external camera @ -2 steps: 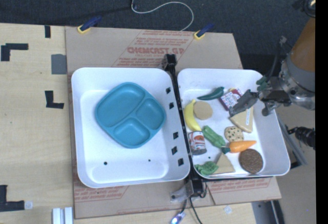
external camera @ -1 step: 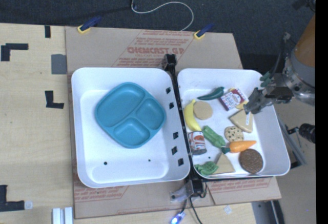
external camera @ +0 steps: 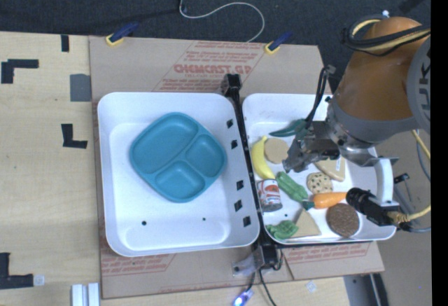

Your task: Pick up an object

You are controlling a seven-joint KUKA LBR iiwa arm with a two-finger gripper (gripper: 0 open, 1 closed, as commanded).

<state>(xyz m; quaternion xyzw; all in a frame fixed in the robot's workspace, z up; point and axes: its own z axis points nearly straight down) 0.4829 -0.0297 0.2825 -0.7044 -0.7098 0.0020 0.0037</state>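
Observation:
The right bin (external camera: 280, 107) holds several toy foods: a yellow banana (external camera: 261, 159), a green pea pod (external camera: 292, 187), an orange carrot (external camera: 329, 199), a brown round patty (external camera: 343, 220), a cookie (external camera: 318, 182), a small can (external camera: 270, 195) and a green leafy piece (external camera: 283, 230). My gripper (external camera: 299, 155) hangs over the middle of this bin, just right of the banana and above the pea pod. A dark green piece (external camera: 287, 129) sticks out at its upper left. The wrist hides the fingertips.
The left bin (external camera: 119, 213) carries a blue divided plate (external camera: 178, 155). A black divider (external camera: 241, 157) runs between the bins. The arm's orange band (external camera: 374, 80) and grey wrist cover the right bin's upper right. Both bins rest on cardboard (external camera: 203, 63).

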